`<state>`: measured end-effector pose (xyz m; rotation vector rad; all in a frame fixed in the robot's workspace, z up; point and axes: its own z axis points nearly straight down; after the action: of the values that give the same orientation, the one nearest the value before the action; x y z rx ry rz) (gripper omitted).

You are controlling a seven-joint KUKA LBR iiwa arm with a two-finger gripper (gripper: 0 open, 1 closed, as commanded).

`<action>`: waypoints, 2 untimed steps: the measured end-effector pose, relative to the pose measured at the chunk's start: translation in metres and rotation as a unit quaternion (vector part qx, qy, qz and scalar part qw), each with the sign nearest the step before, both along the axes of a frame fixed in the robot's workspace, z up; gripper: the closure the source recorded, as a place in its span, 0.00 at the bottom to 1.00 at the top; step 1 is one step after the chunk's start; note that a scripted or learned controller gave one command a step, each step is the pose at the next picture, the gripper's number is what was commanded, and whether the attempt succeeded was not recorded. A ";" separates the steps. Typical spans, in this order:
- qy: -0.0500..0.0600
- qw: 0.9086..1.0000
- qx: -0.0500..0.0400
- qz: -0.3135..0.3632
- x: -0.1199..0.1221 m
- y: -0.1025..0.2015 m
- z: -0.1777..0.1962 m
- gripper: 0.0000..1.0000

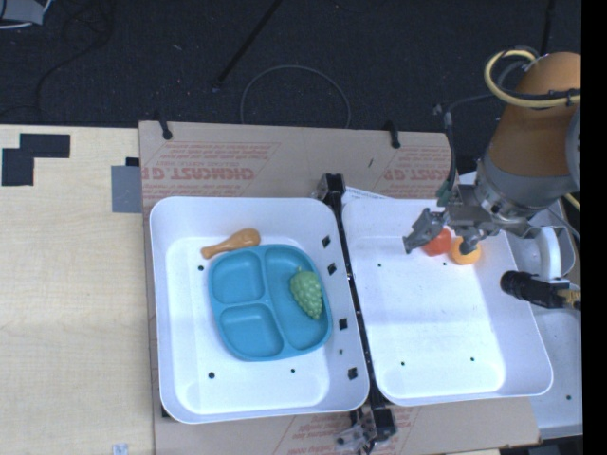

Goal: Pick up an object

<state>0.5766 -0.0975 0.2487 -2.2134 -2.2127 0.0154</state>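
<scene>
Jaws: spread, straddling nothing visible; gripper (pixel 446 233) low in right white bin (pixel 446 349). Item: small orange-red rounded plastic toy (pixel 451 245), just beside fingertips near far wall. Judged light, stiff, slick; take across its widest middle.

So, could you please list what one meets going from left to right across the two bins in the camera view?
Chicken drumstick → blue divided plate → green grapes → pincer → orange-red toy food.
</scene>
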 end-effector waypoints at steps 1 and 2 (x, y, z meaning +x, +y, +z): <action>-0.007 1.000 -0.001 0.001 0.002 0.000 0.007 0.00; -0.004 1.000 0.000 0.000 -0.003 -0.008 -0.049 0.00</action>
<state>0.5733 -0.1057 0.1996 -2.2177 -2.2168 0.0072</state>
